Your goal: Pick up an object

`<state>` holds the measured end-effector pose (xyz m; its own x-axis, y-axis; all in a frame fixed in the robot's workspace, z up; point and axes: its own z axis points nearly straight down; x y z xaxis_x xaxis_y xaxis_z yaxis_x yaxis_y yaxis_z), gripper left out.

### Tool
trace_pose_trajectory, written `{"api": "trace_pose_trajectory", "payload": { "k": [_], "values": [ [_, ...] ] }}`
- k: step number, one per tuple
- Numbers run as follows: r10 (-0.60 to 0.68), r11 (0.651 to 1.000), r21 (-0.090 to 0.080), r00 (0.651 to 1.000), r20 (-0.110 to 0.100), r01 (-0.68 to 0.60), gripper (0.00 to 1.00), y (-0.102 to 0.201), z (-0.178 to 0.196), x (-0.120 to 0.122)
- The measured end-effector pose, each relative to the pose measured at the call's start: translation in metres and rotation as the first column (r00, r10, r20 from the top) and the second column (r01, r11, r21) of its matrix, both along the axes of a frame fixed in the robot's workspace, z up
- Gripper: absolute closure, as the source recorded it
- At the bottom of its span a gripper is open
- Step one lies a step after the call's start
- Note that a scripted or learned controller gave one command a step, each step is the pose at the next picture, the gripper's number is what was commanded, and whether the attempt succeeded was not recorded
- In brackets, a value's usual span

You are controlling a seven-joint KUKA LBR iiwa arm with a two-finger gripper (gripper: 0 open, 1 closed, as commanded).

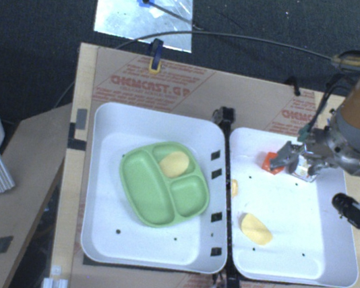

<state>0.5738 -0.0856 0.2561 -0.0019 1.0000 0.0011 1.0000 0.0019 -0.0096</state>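
An orange object (273,163) lies in the right bin (323,266), near its back left corner, touching or just beside the jaws (298,161); I cannot tell if they grasp it. A yellow piece (256,228) lies nearer the front. In the left bin (101,229), a green divided plate (150,196) holds another yellow piece (175,164).

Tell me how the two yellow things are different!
The yellow piece in the tray sits inside the green tray in the left bin; the other yellow piece lies on the bare floor of the right bin. The first looks rounder, the second longer. Both are pale yellow and lie loose.
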Motion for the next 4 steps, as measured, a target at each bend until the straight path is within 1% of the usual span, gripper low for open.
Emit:
{"api": "trace_pose_trajectory", "payload": {
  "k": [1, 2, 3, 4],
  "values": [
    [0.002, 1.000, -0.001, 1.000, 0.011, -0.002, 0.00, 0.000, 0.006, 0.002],
    [-0.001, 1.000, -0.001, 1.000, 0.007, 0.001, 0.00, -0.001, -0.049, -0.008],
    [-0.001, 1.000, 0.000, 1.000, 0.005, 0.001, 0.00, -0.002, -0.112, -0.007],
    [-0.001, 1.000, 0.000, 1.000, 0.006, 0.001, 0.00, -0.006, -0.155, -0.004]
  ]
}}
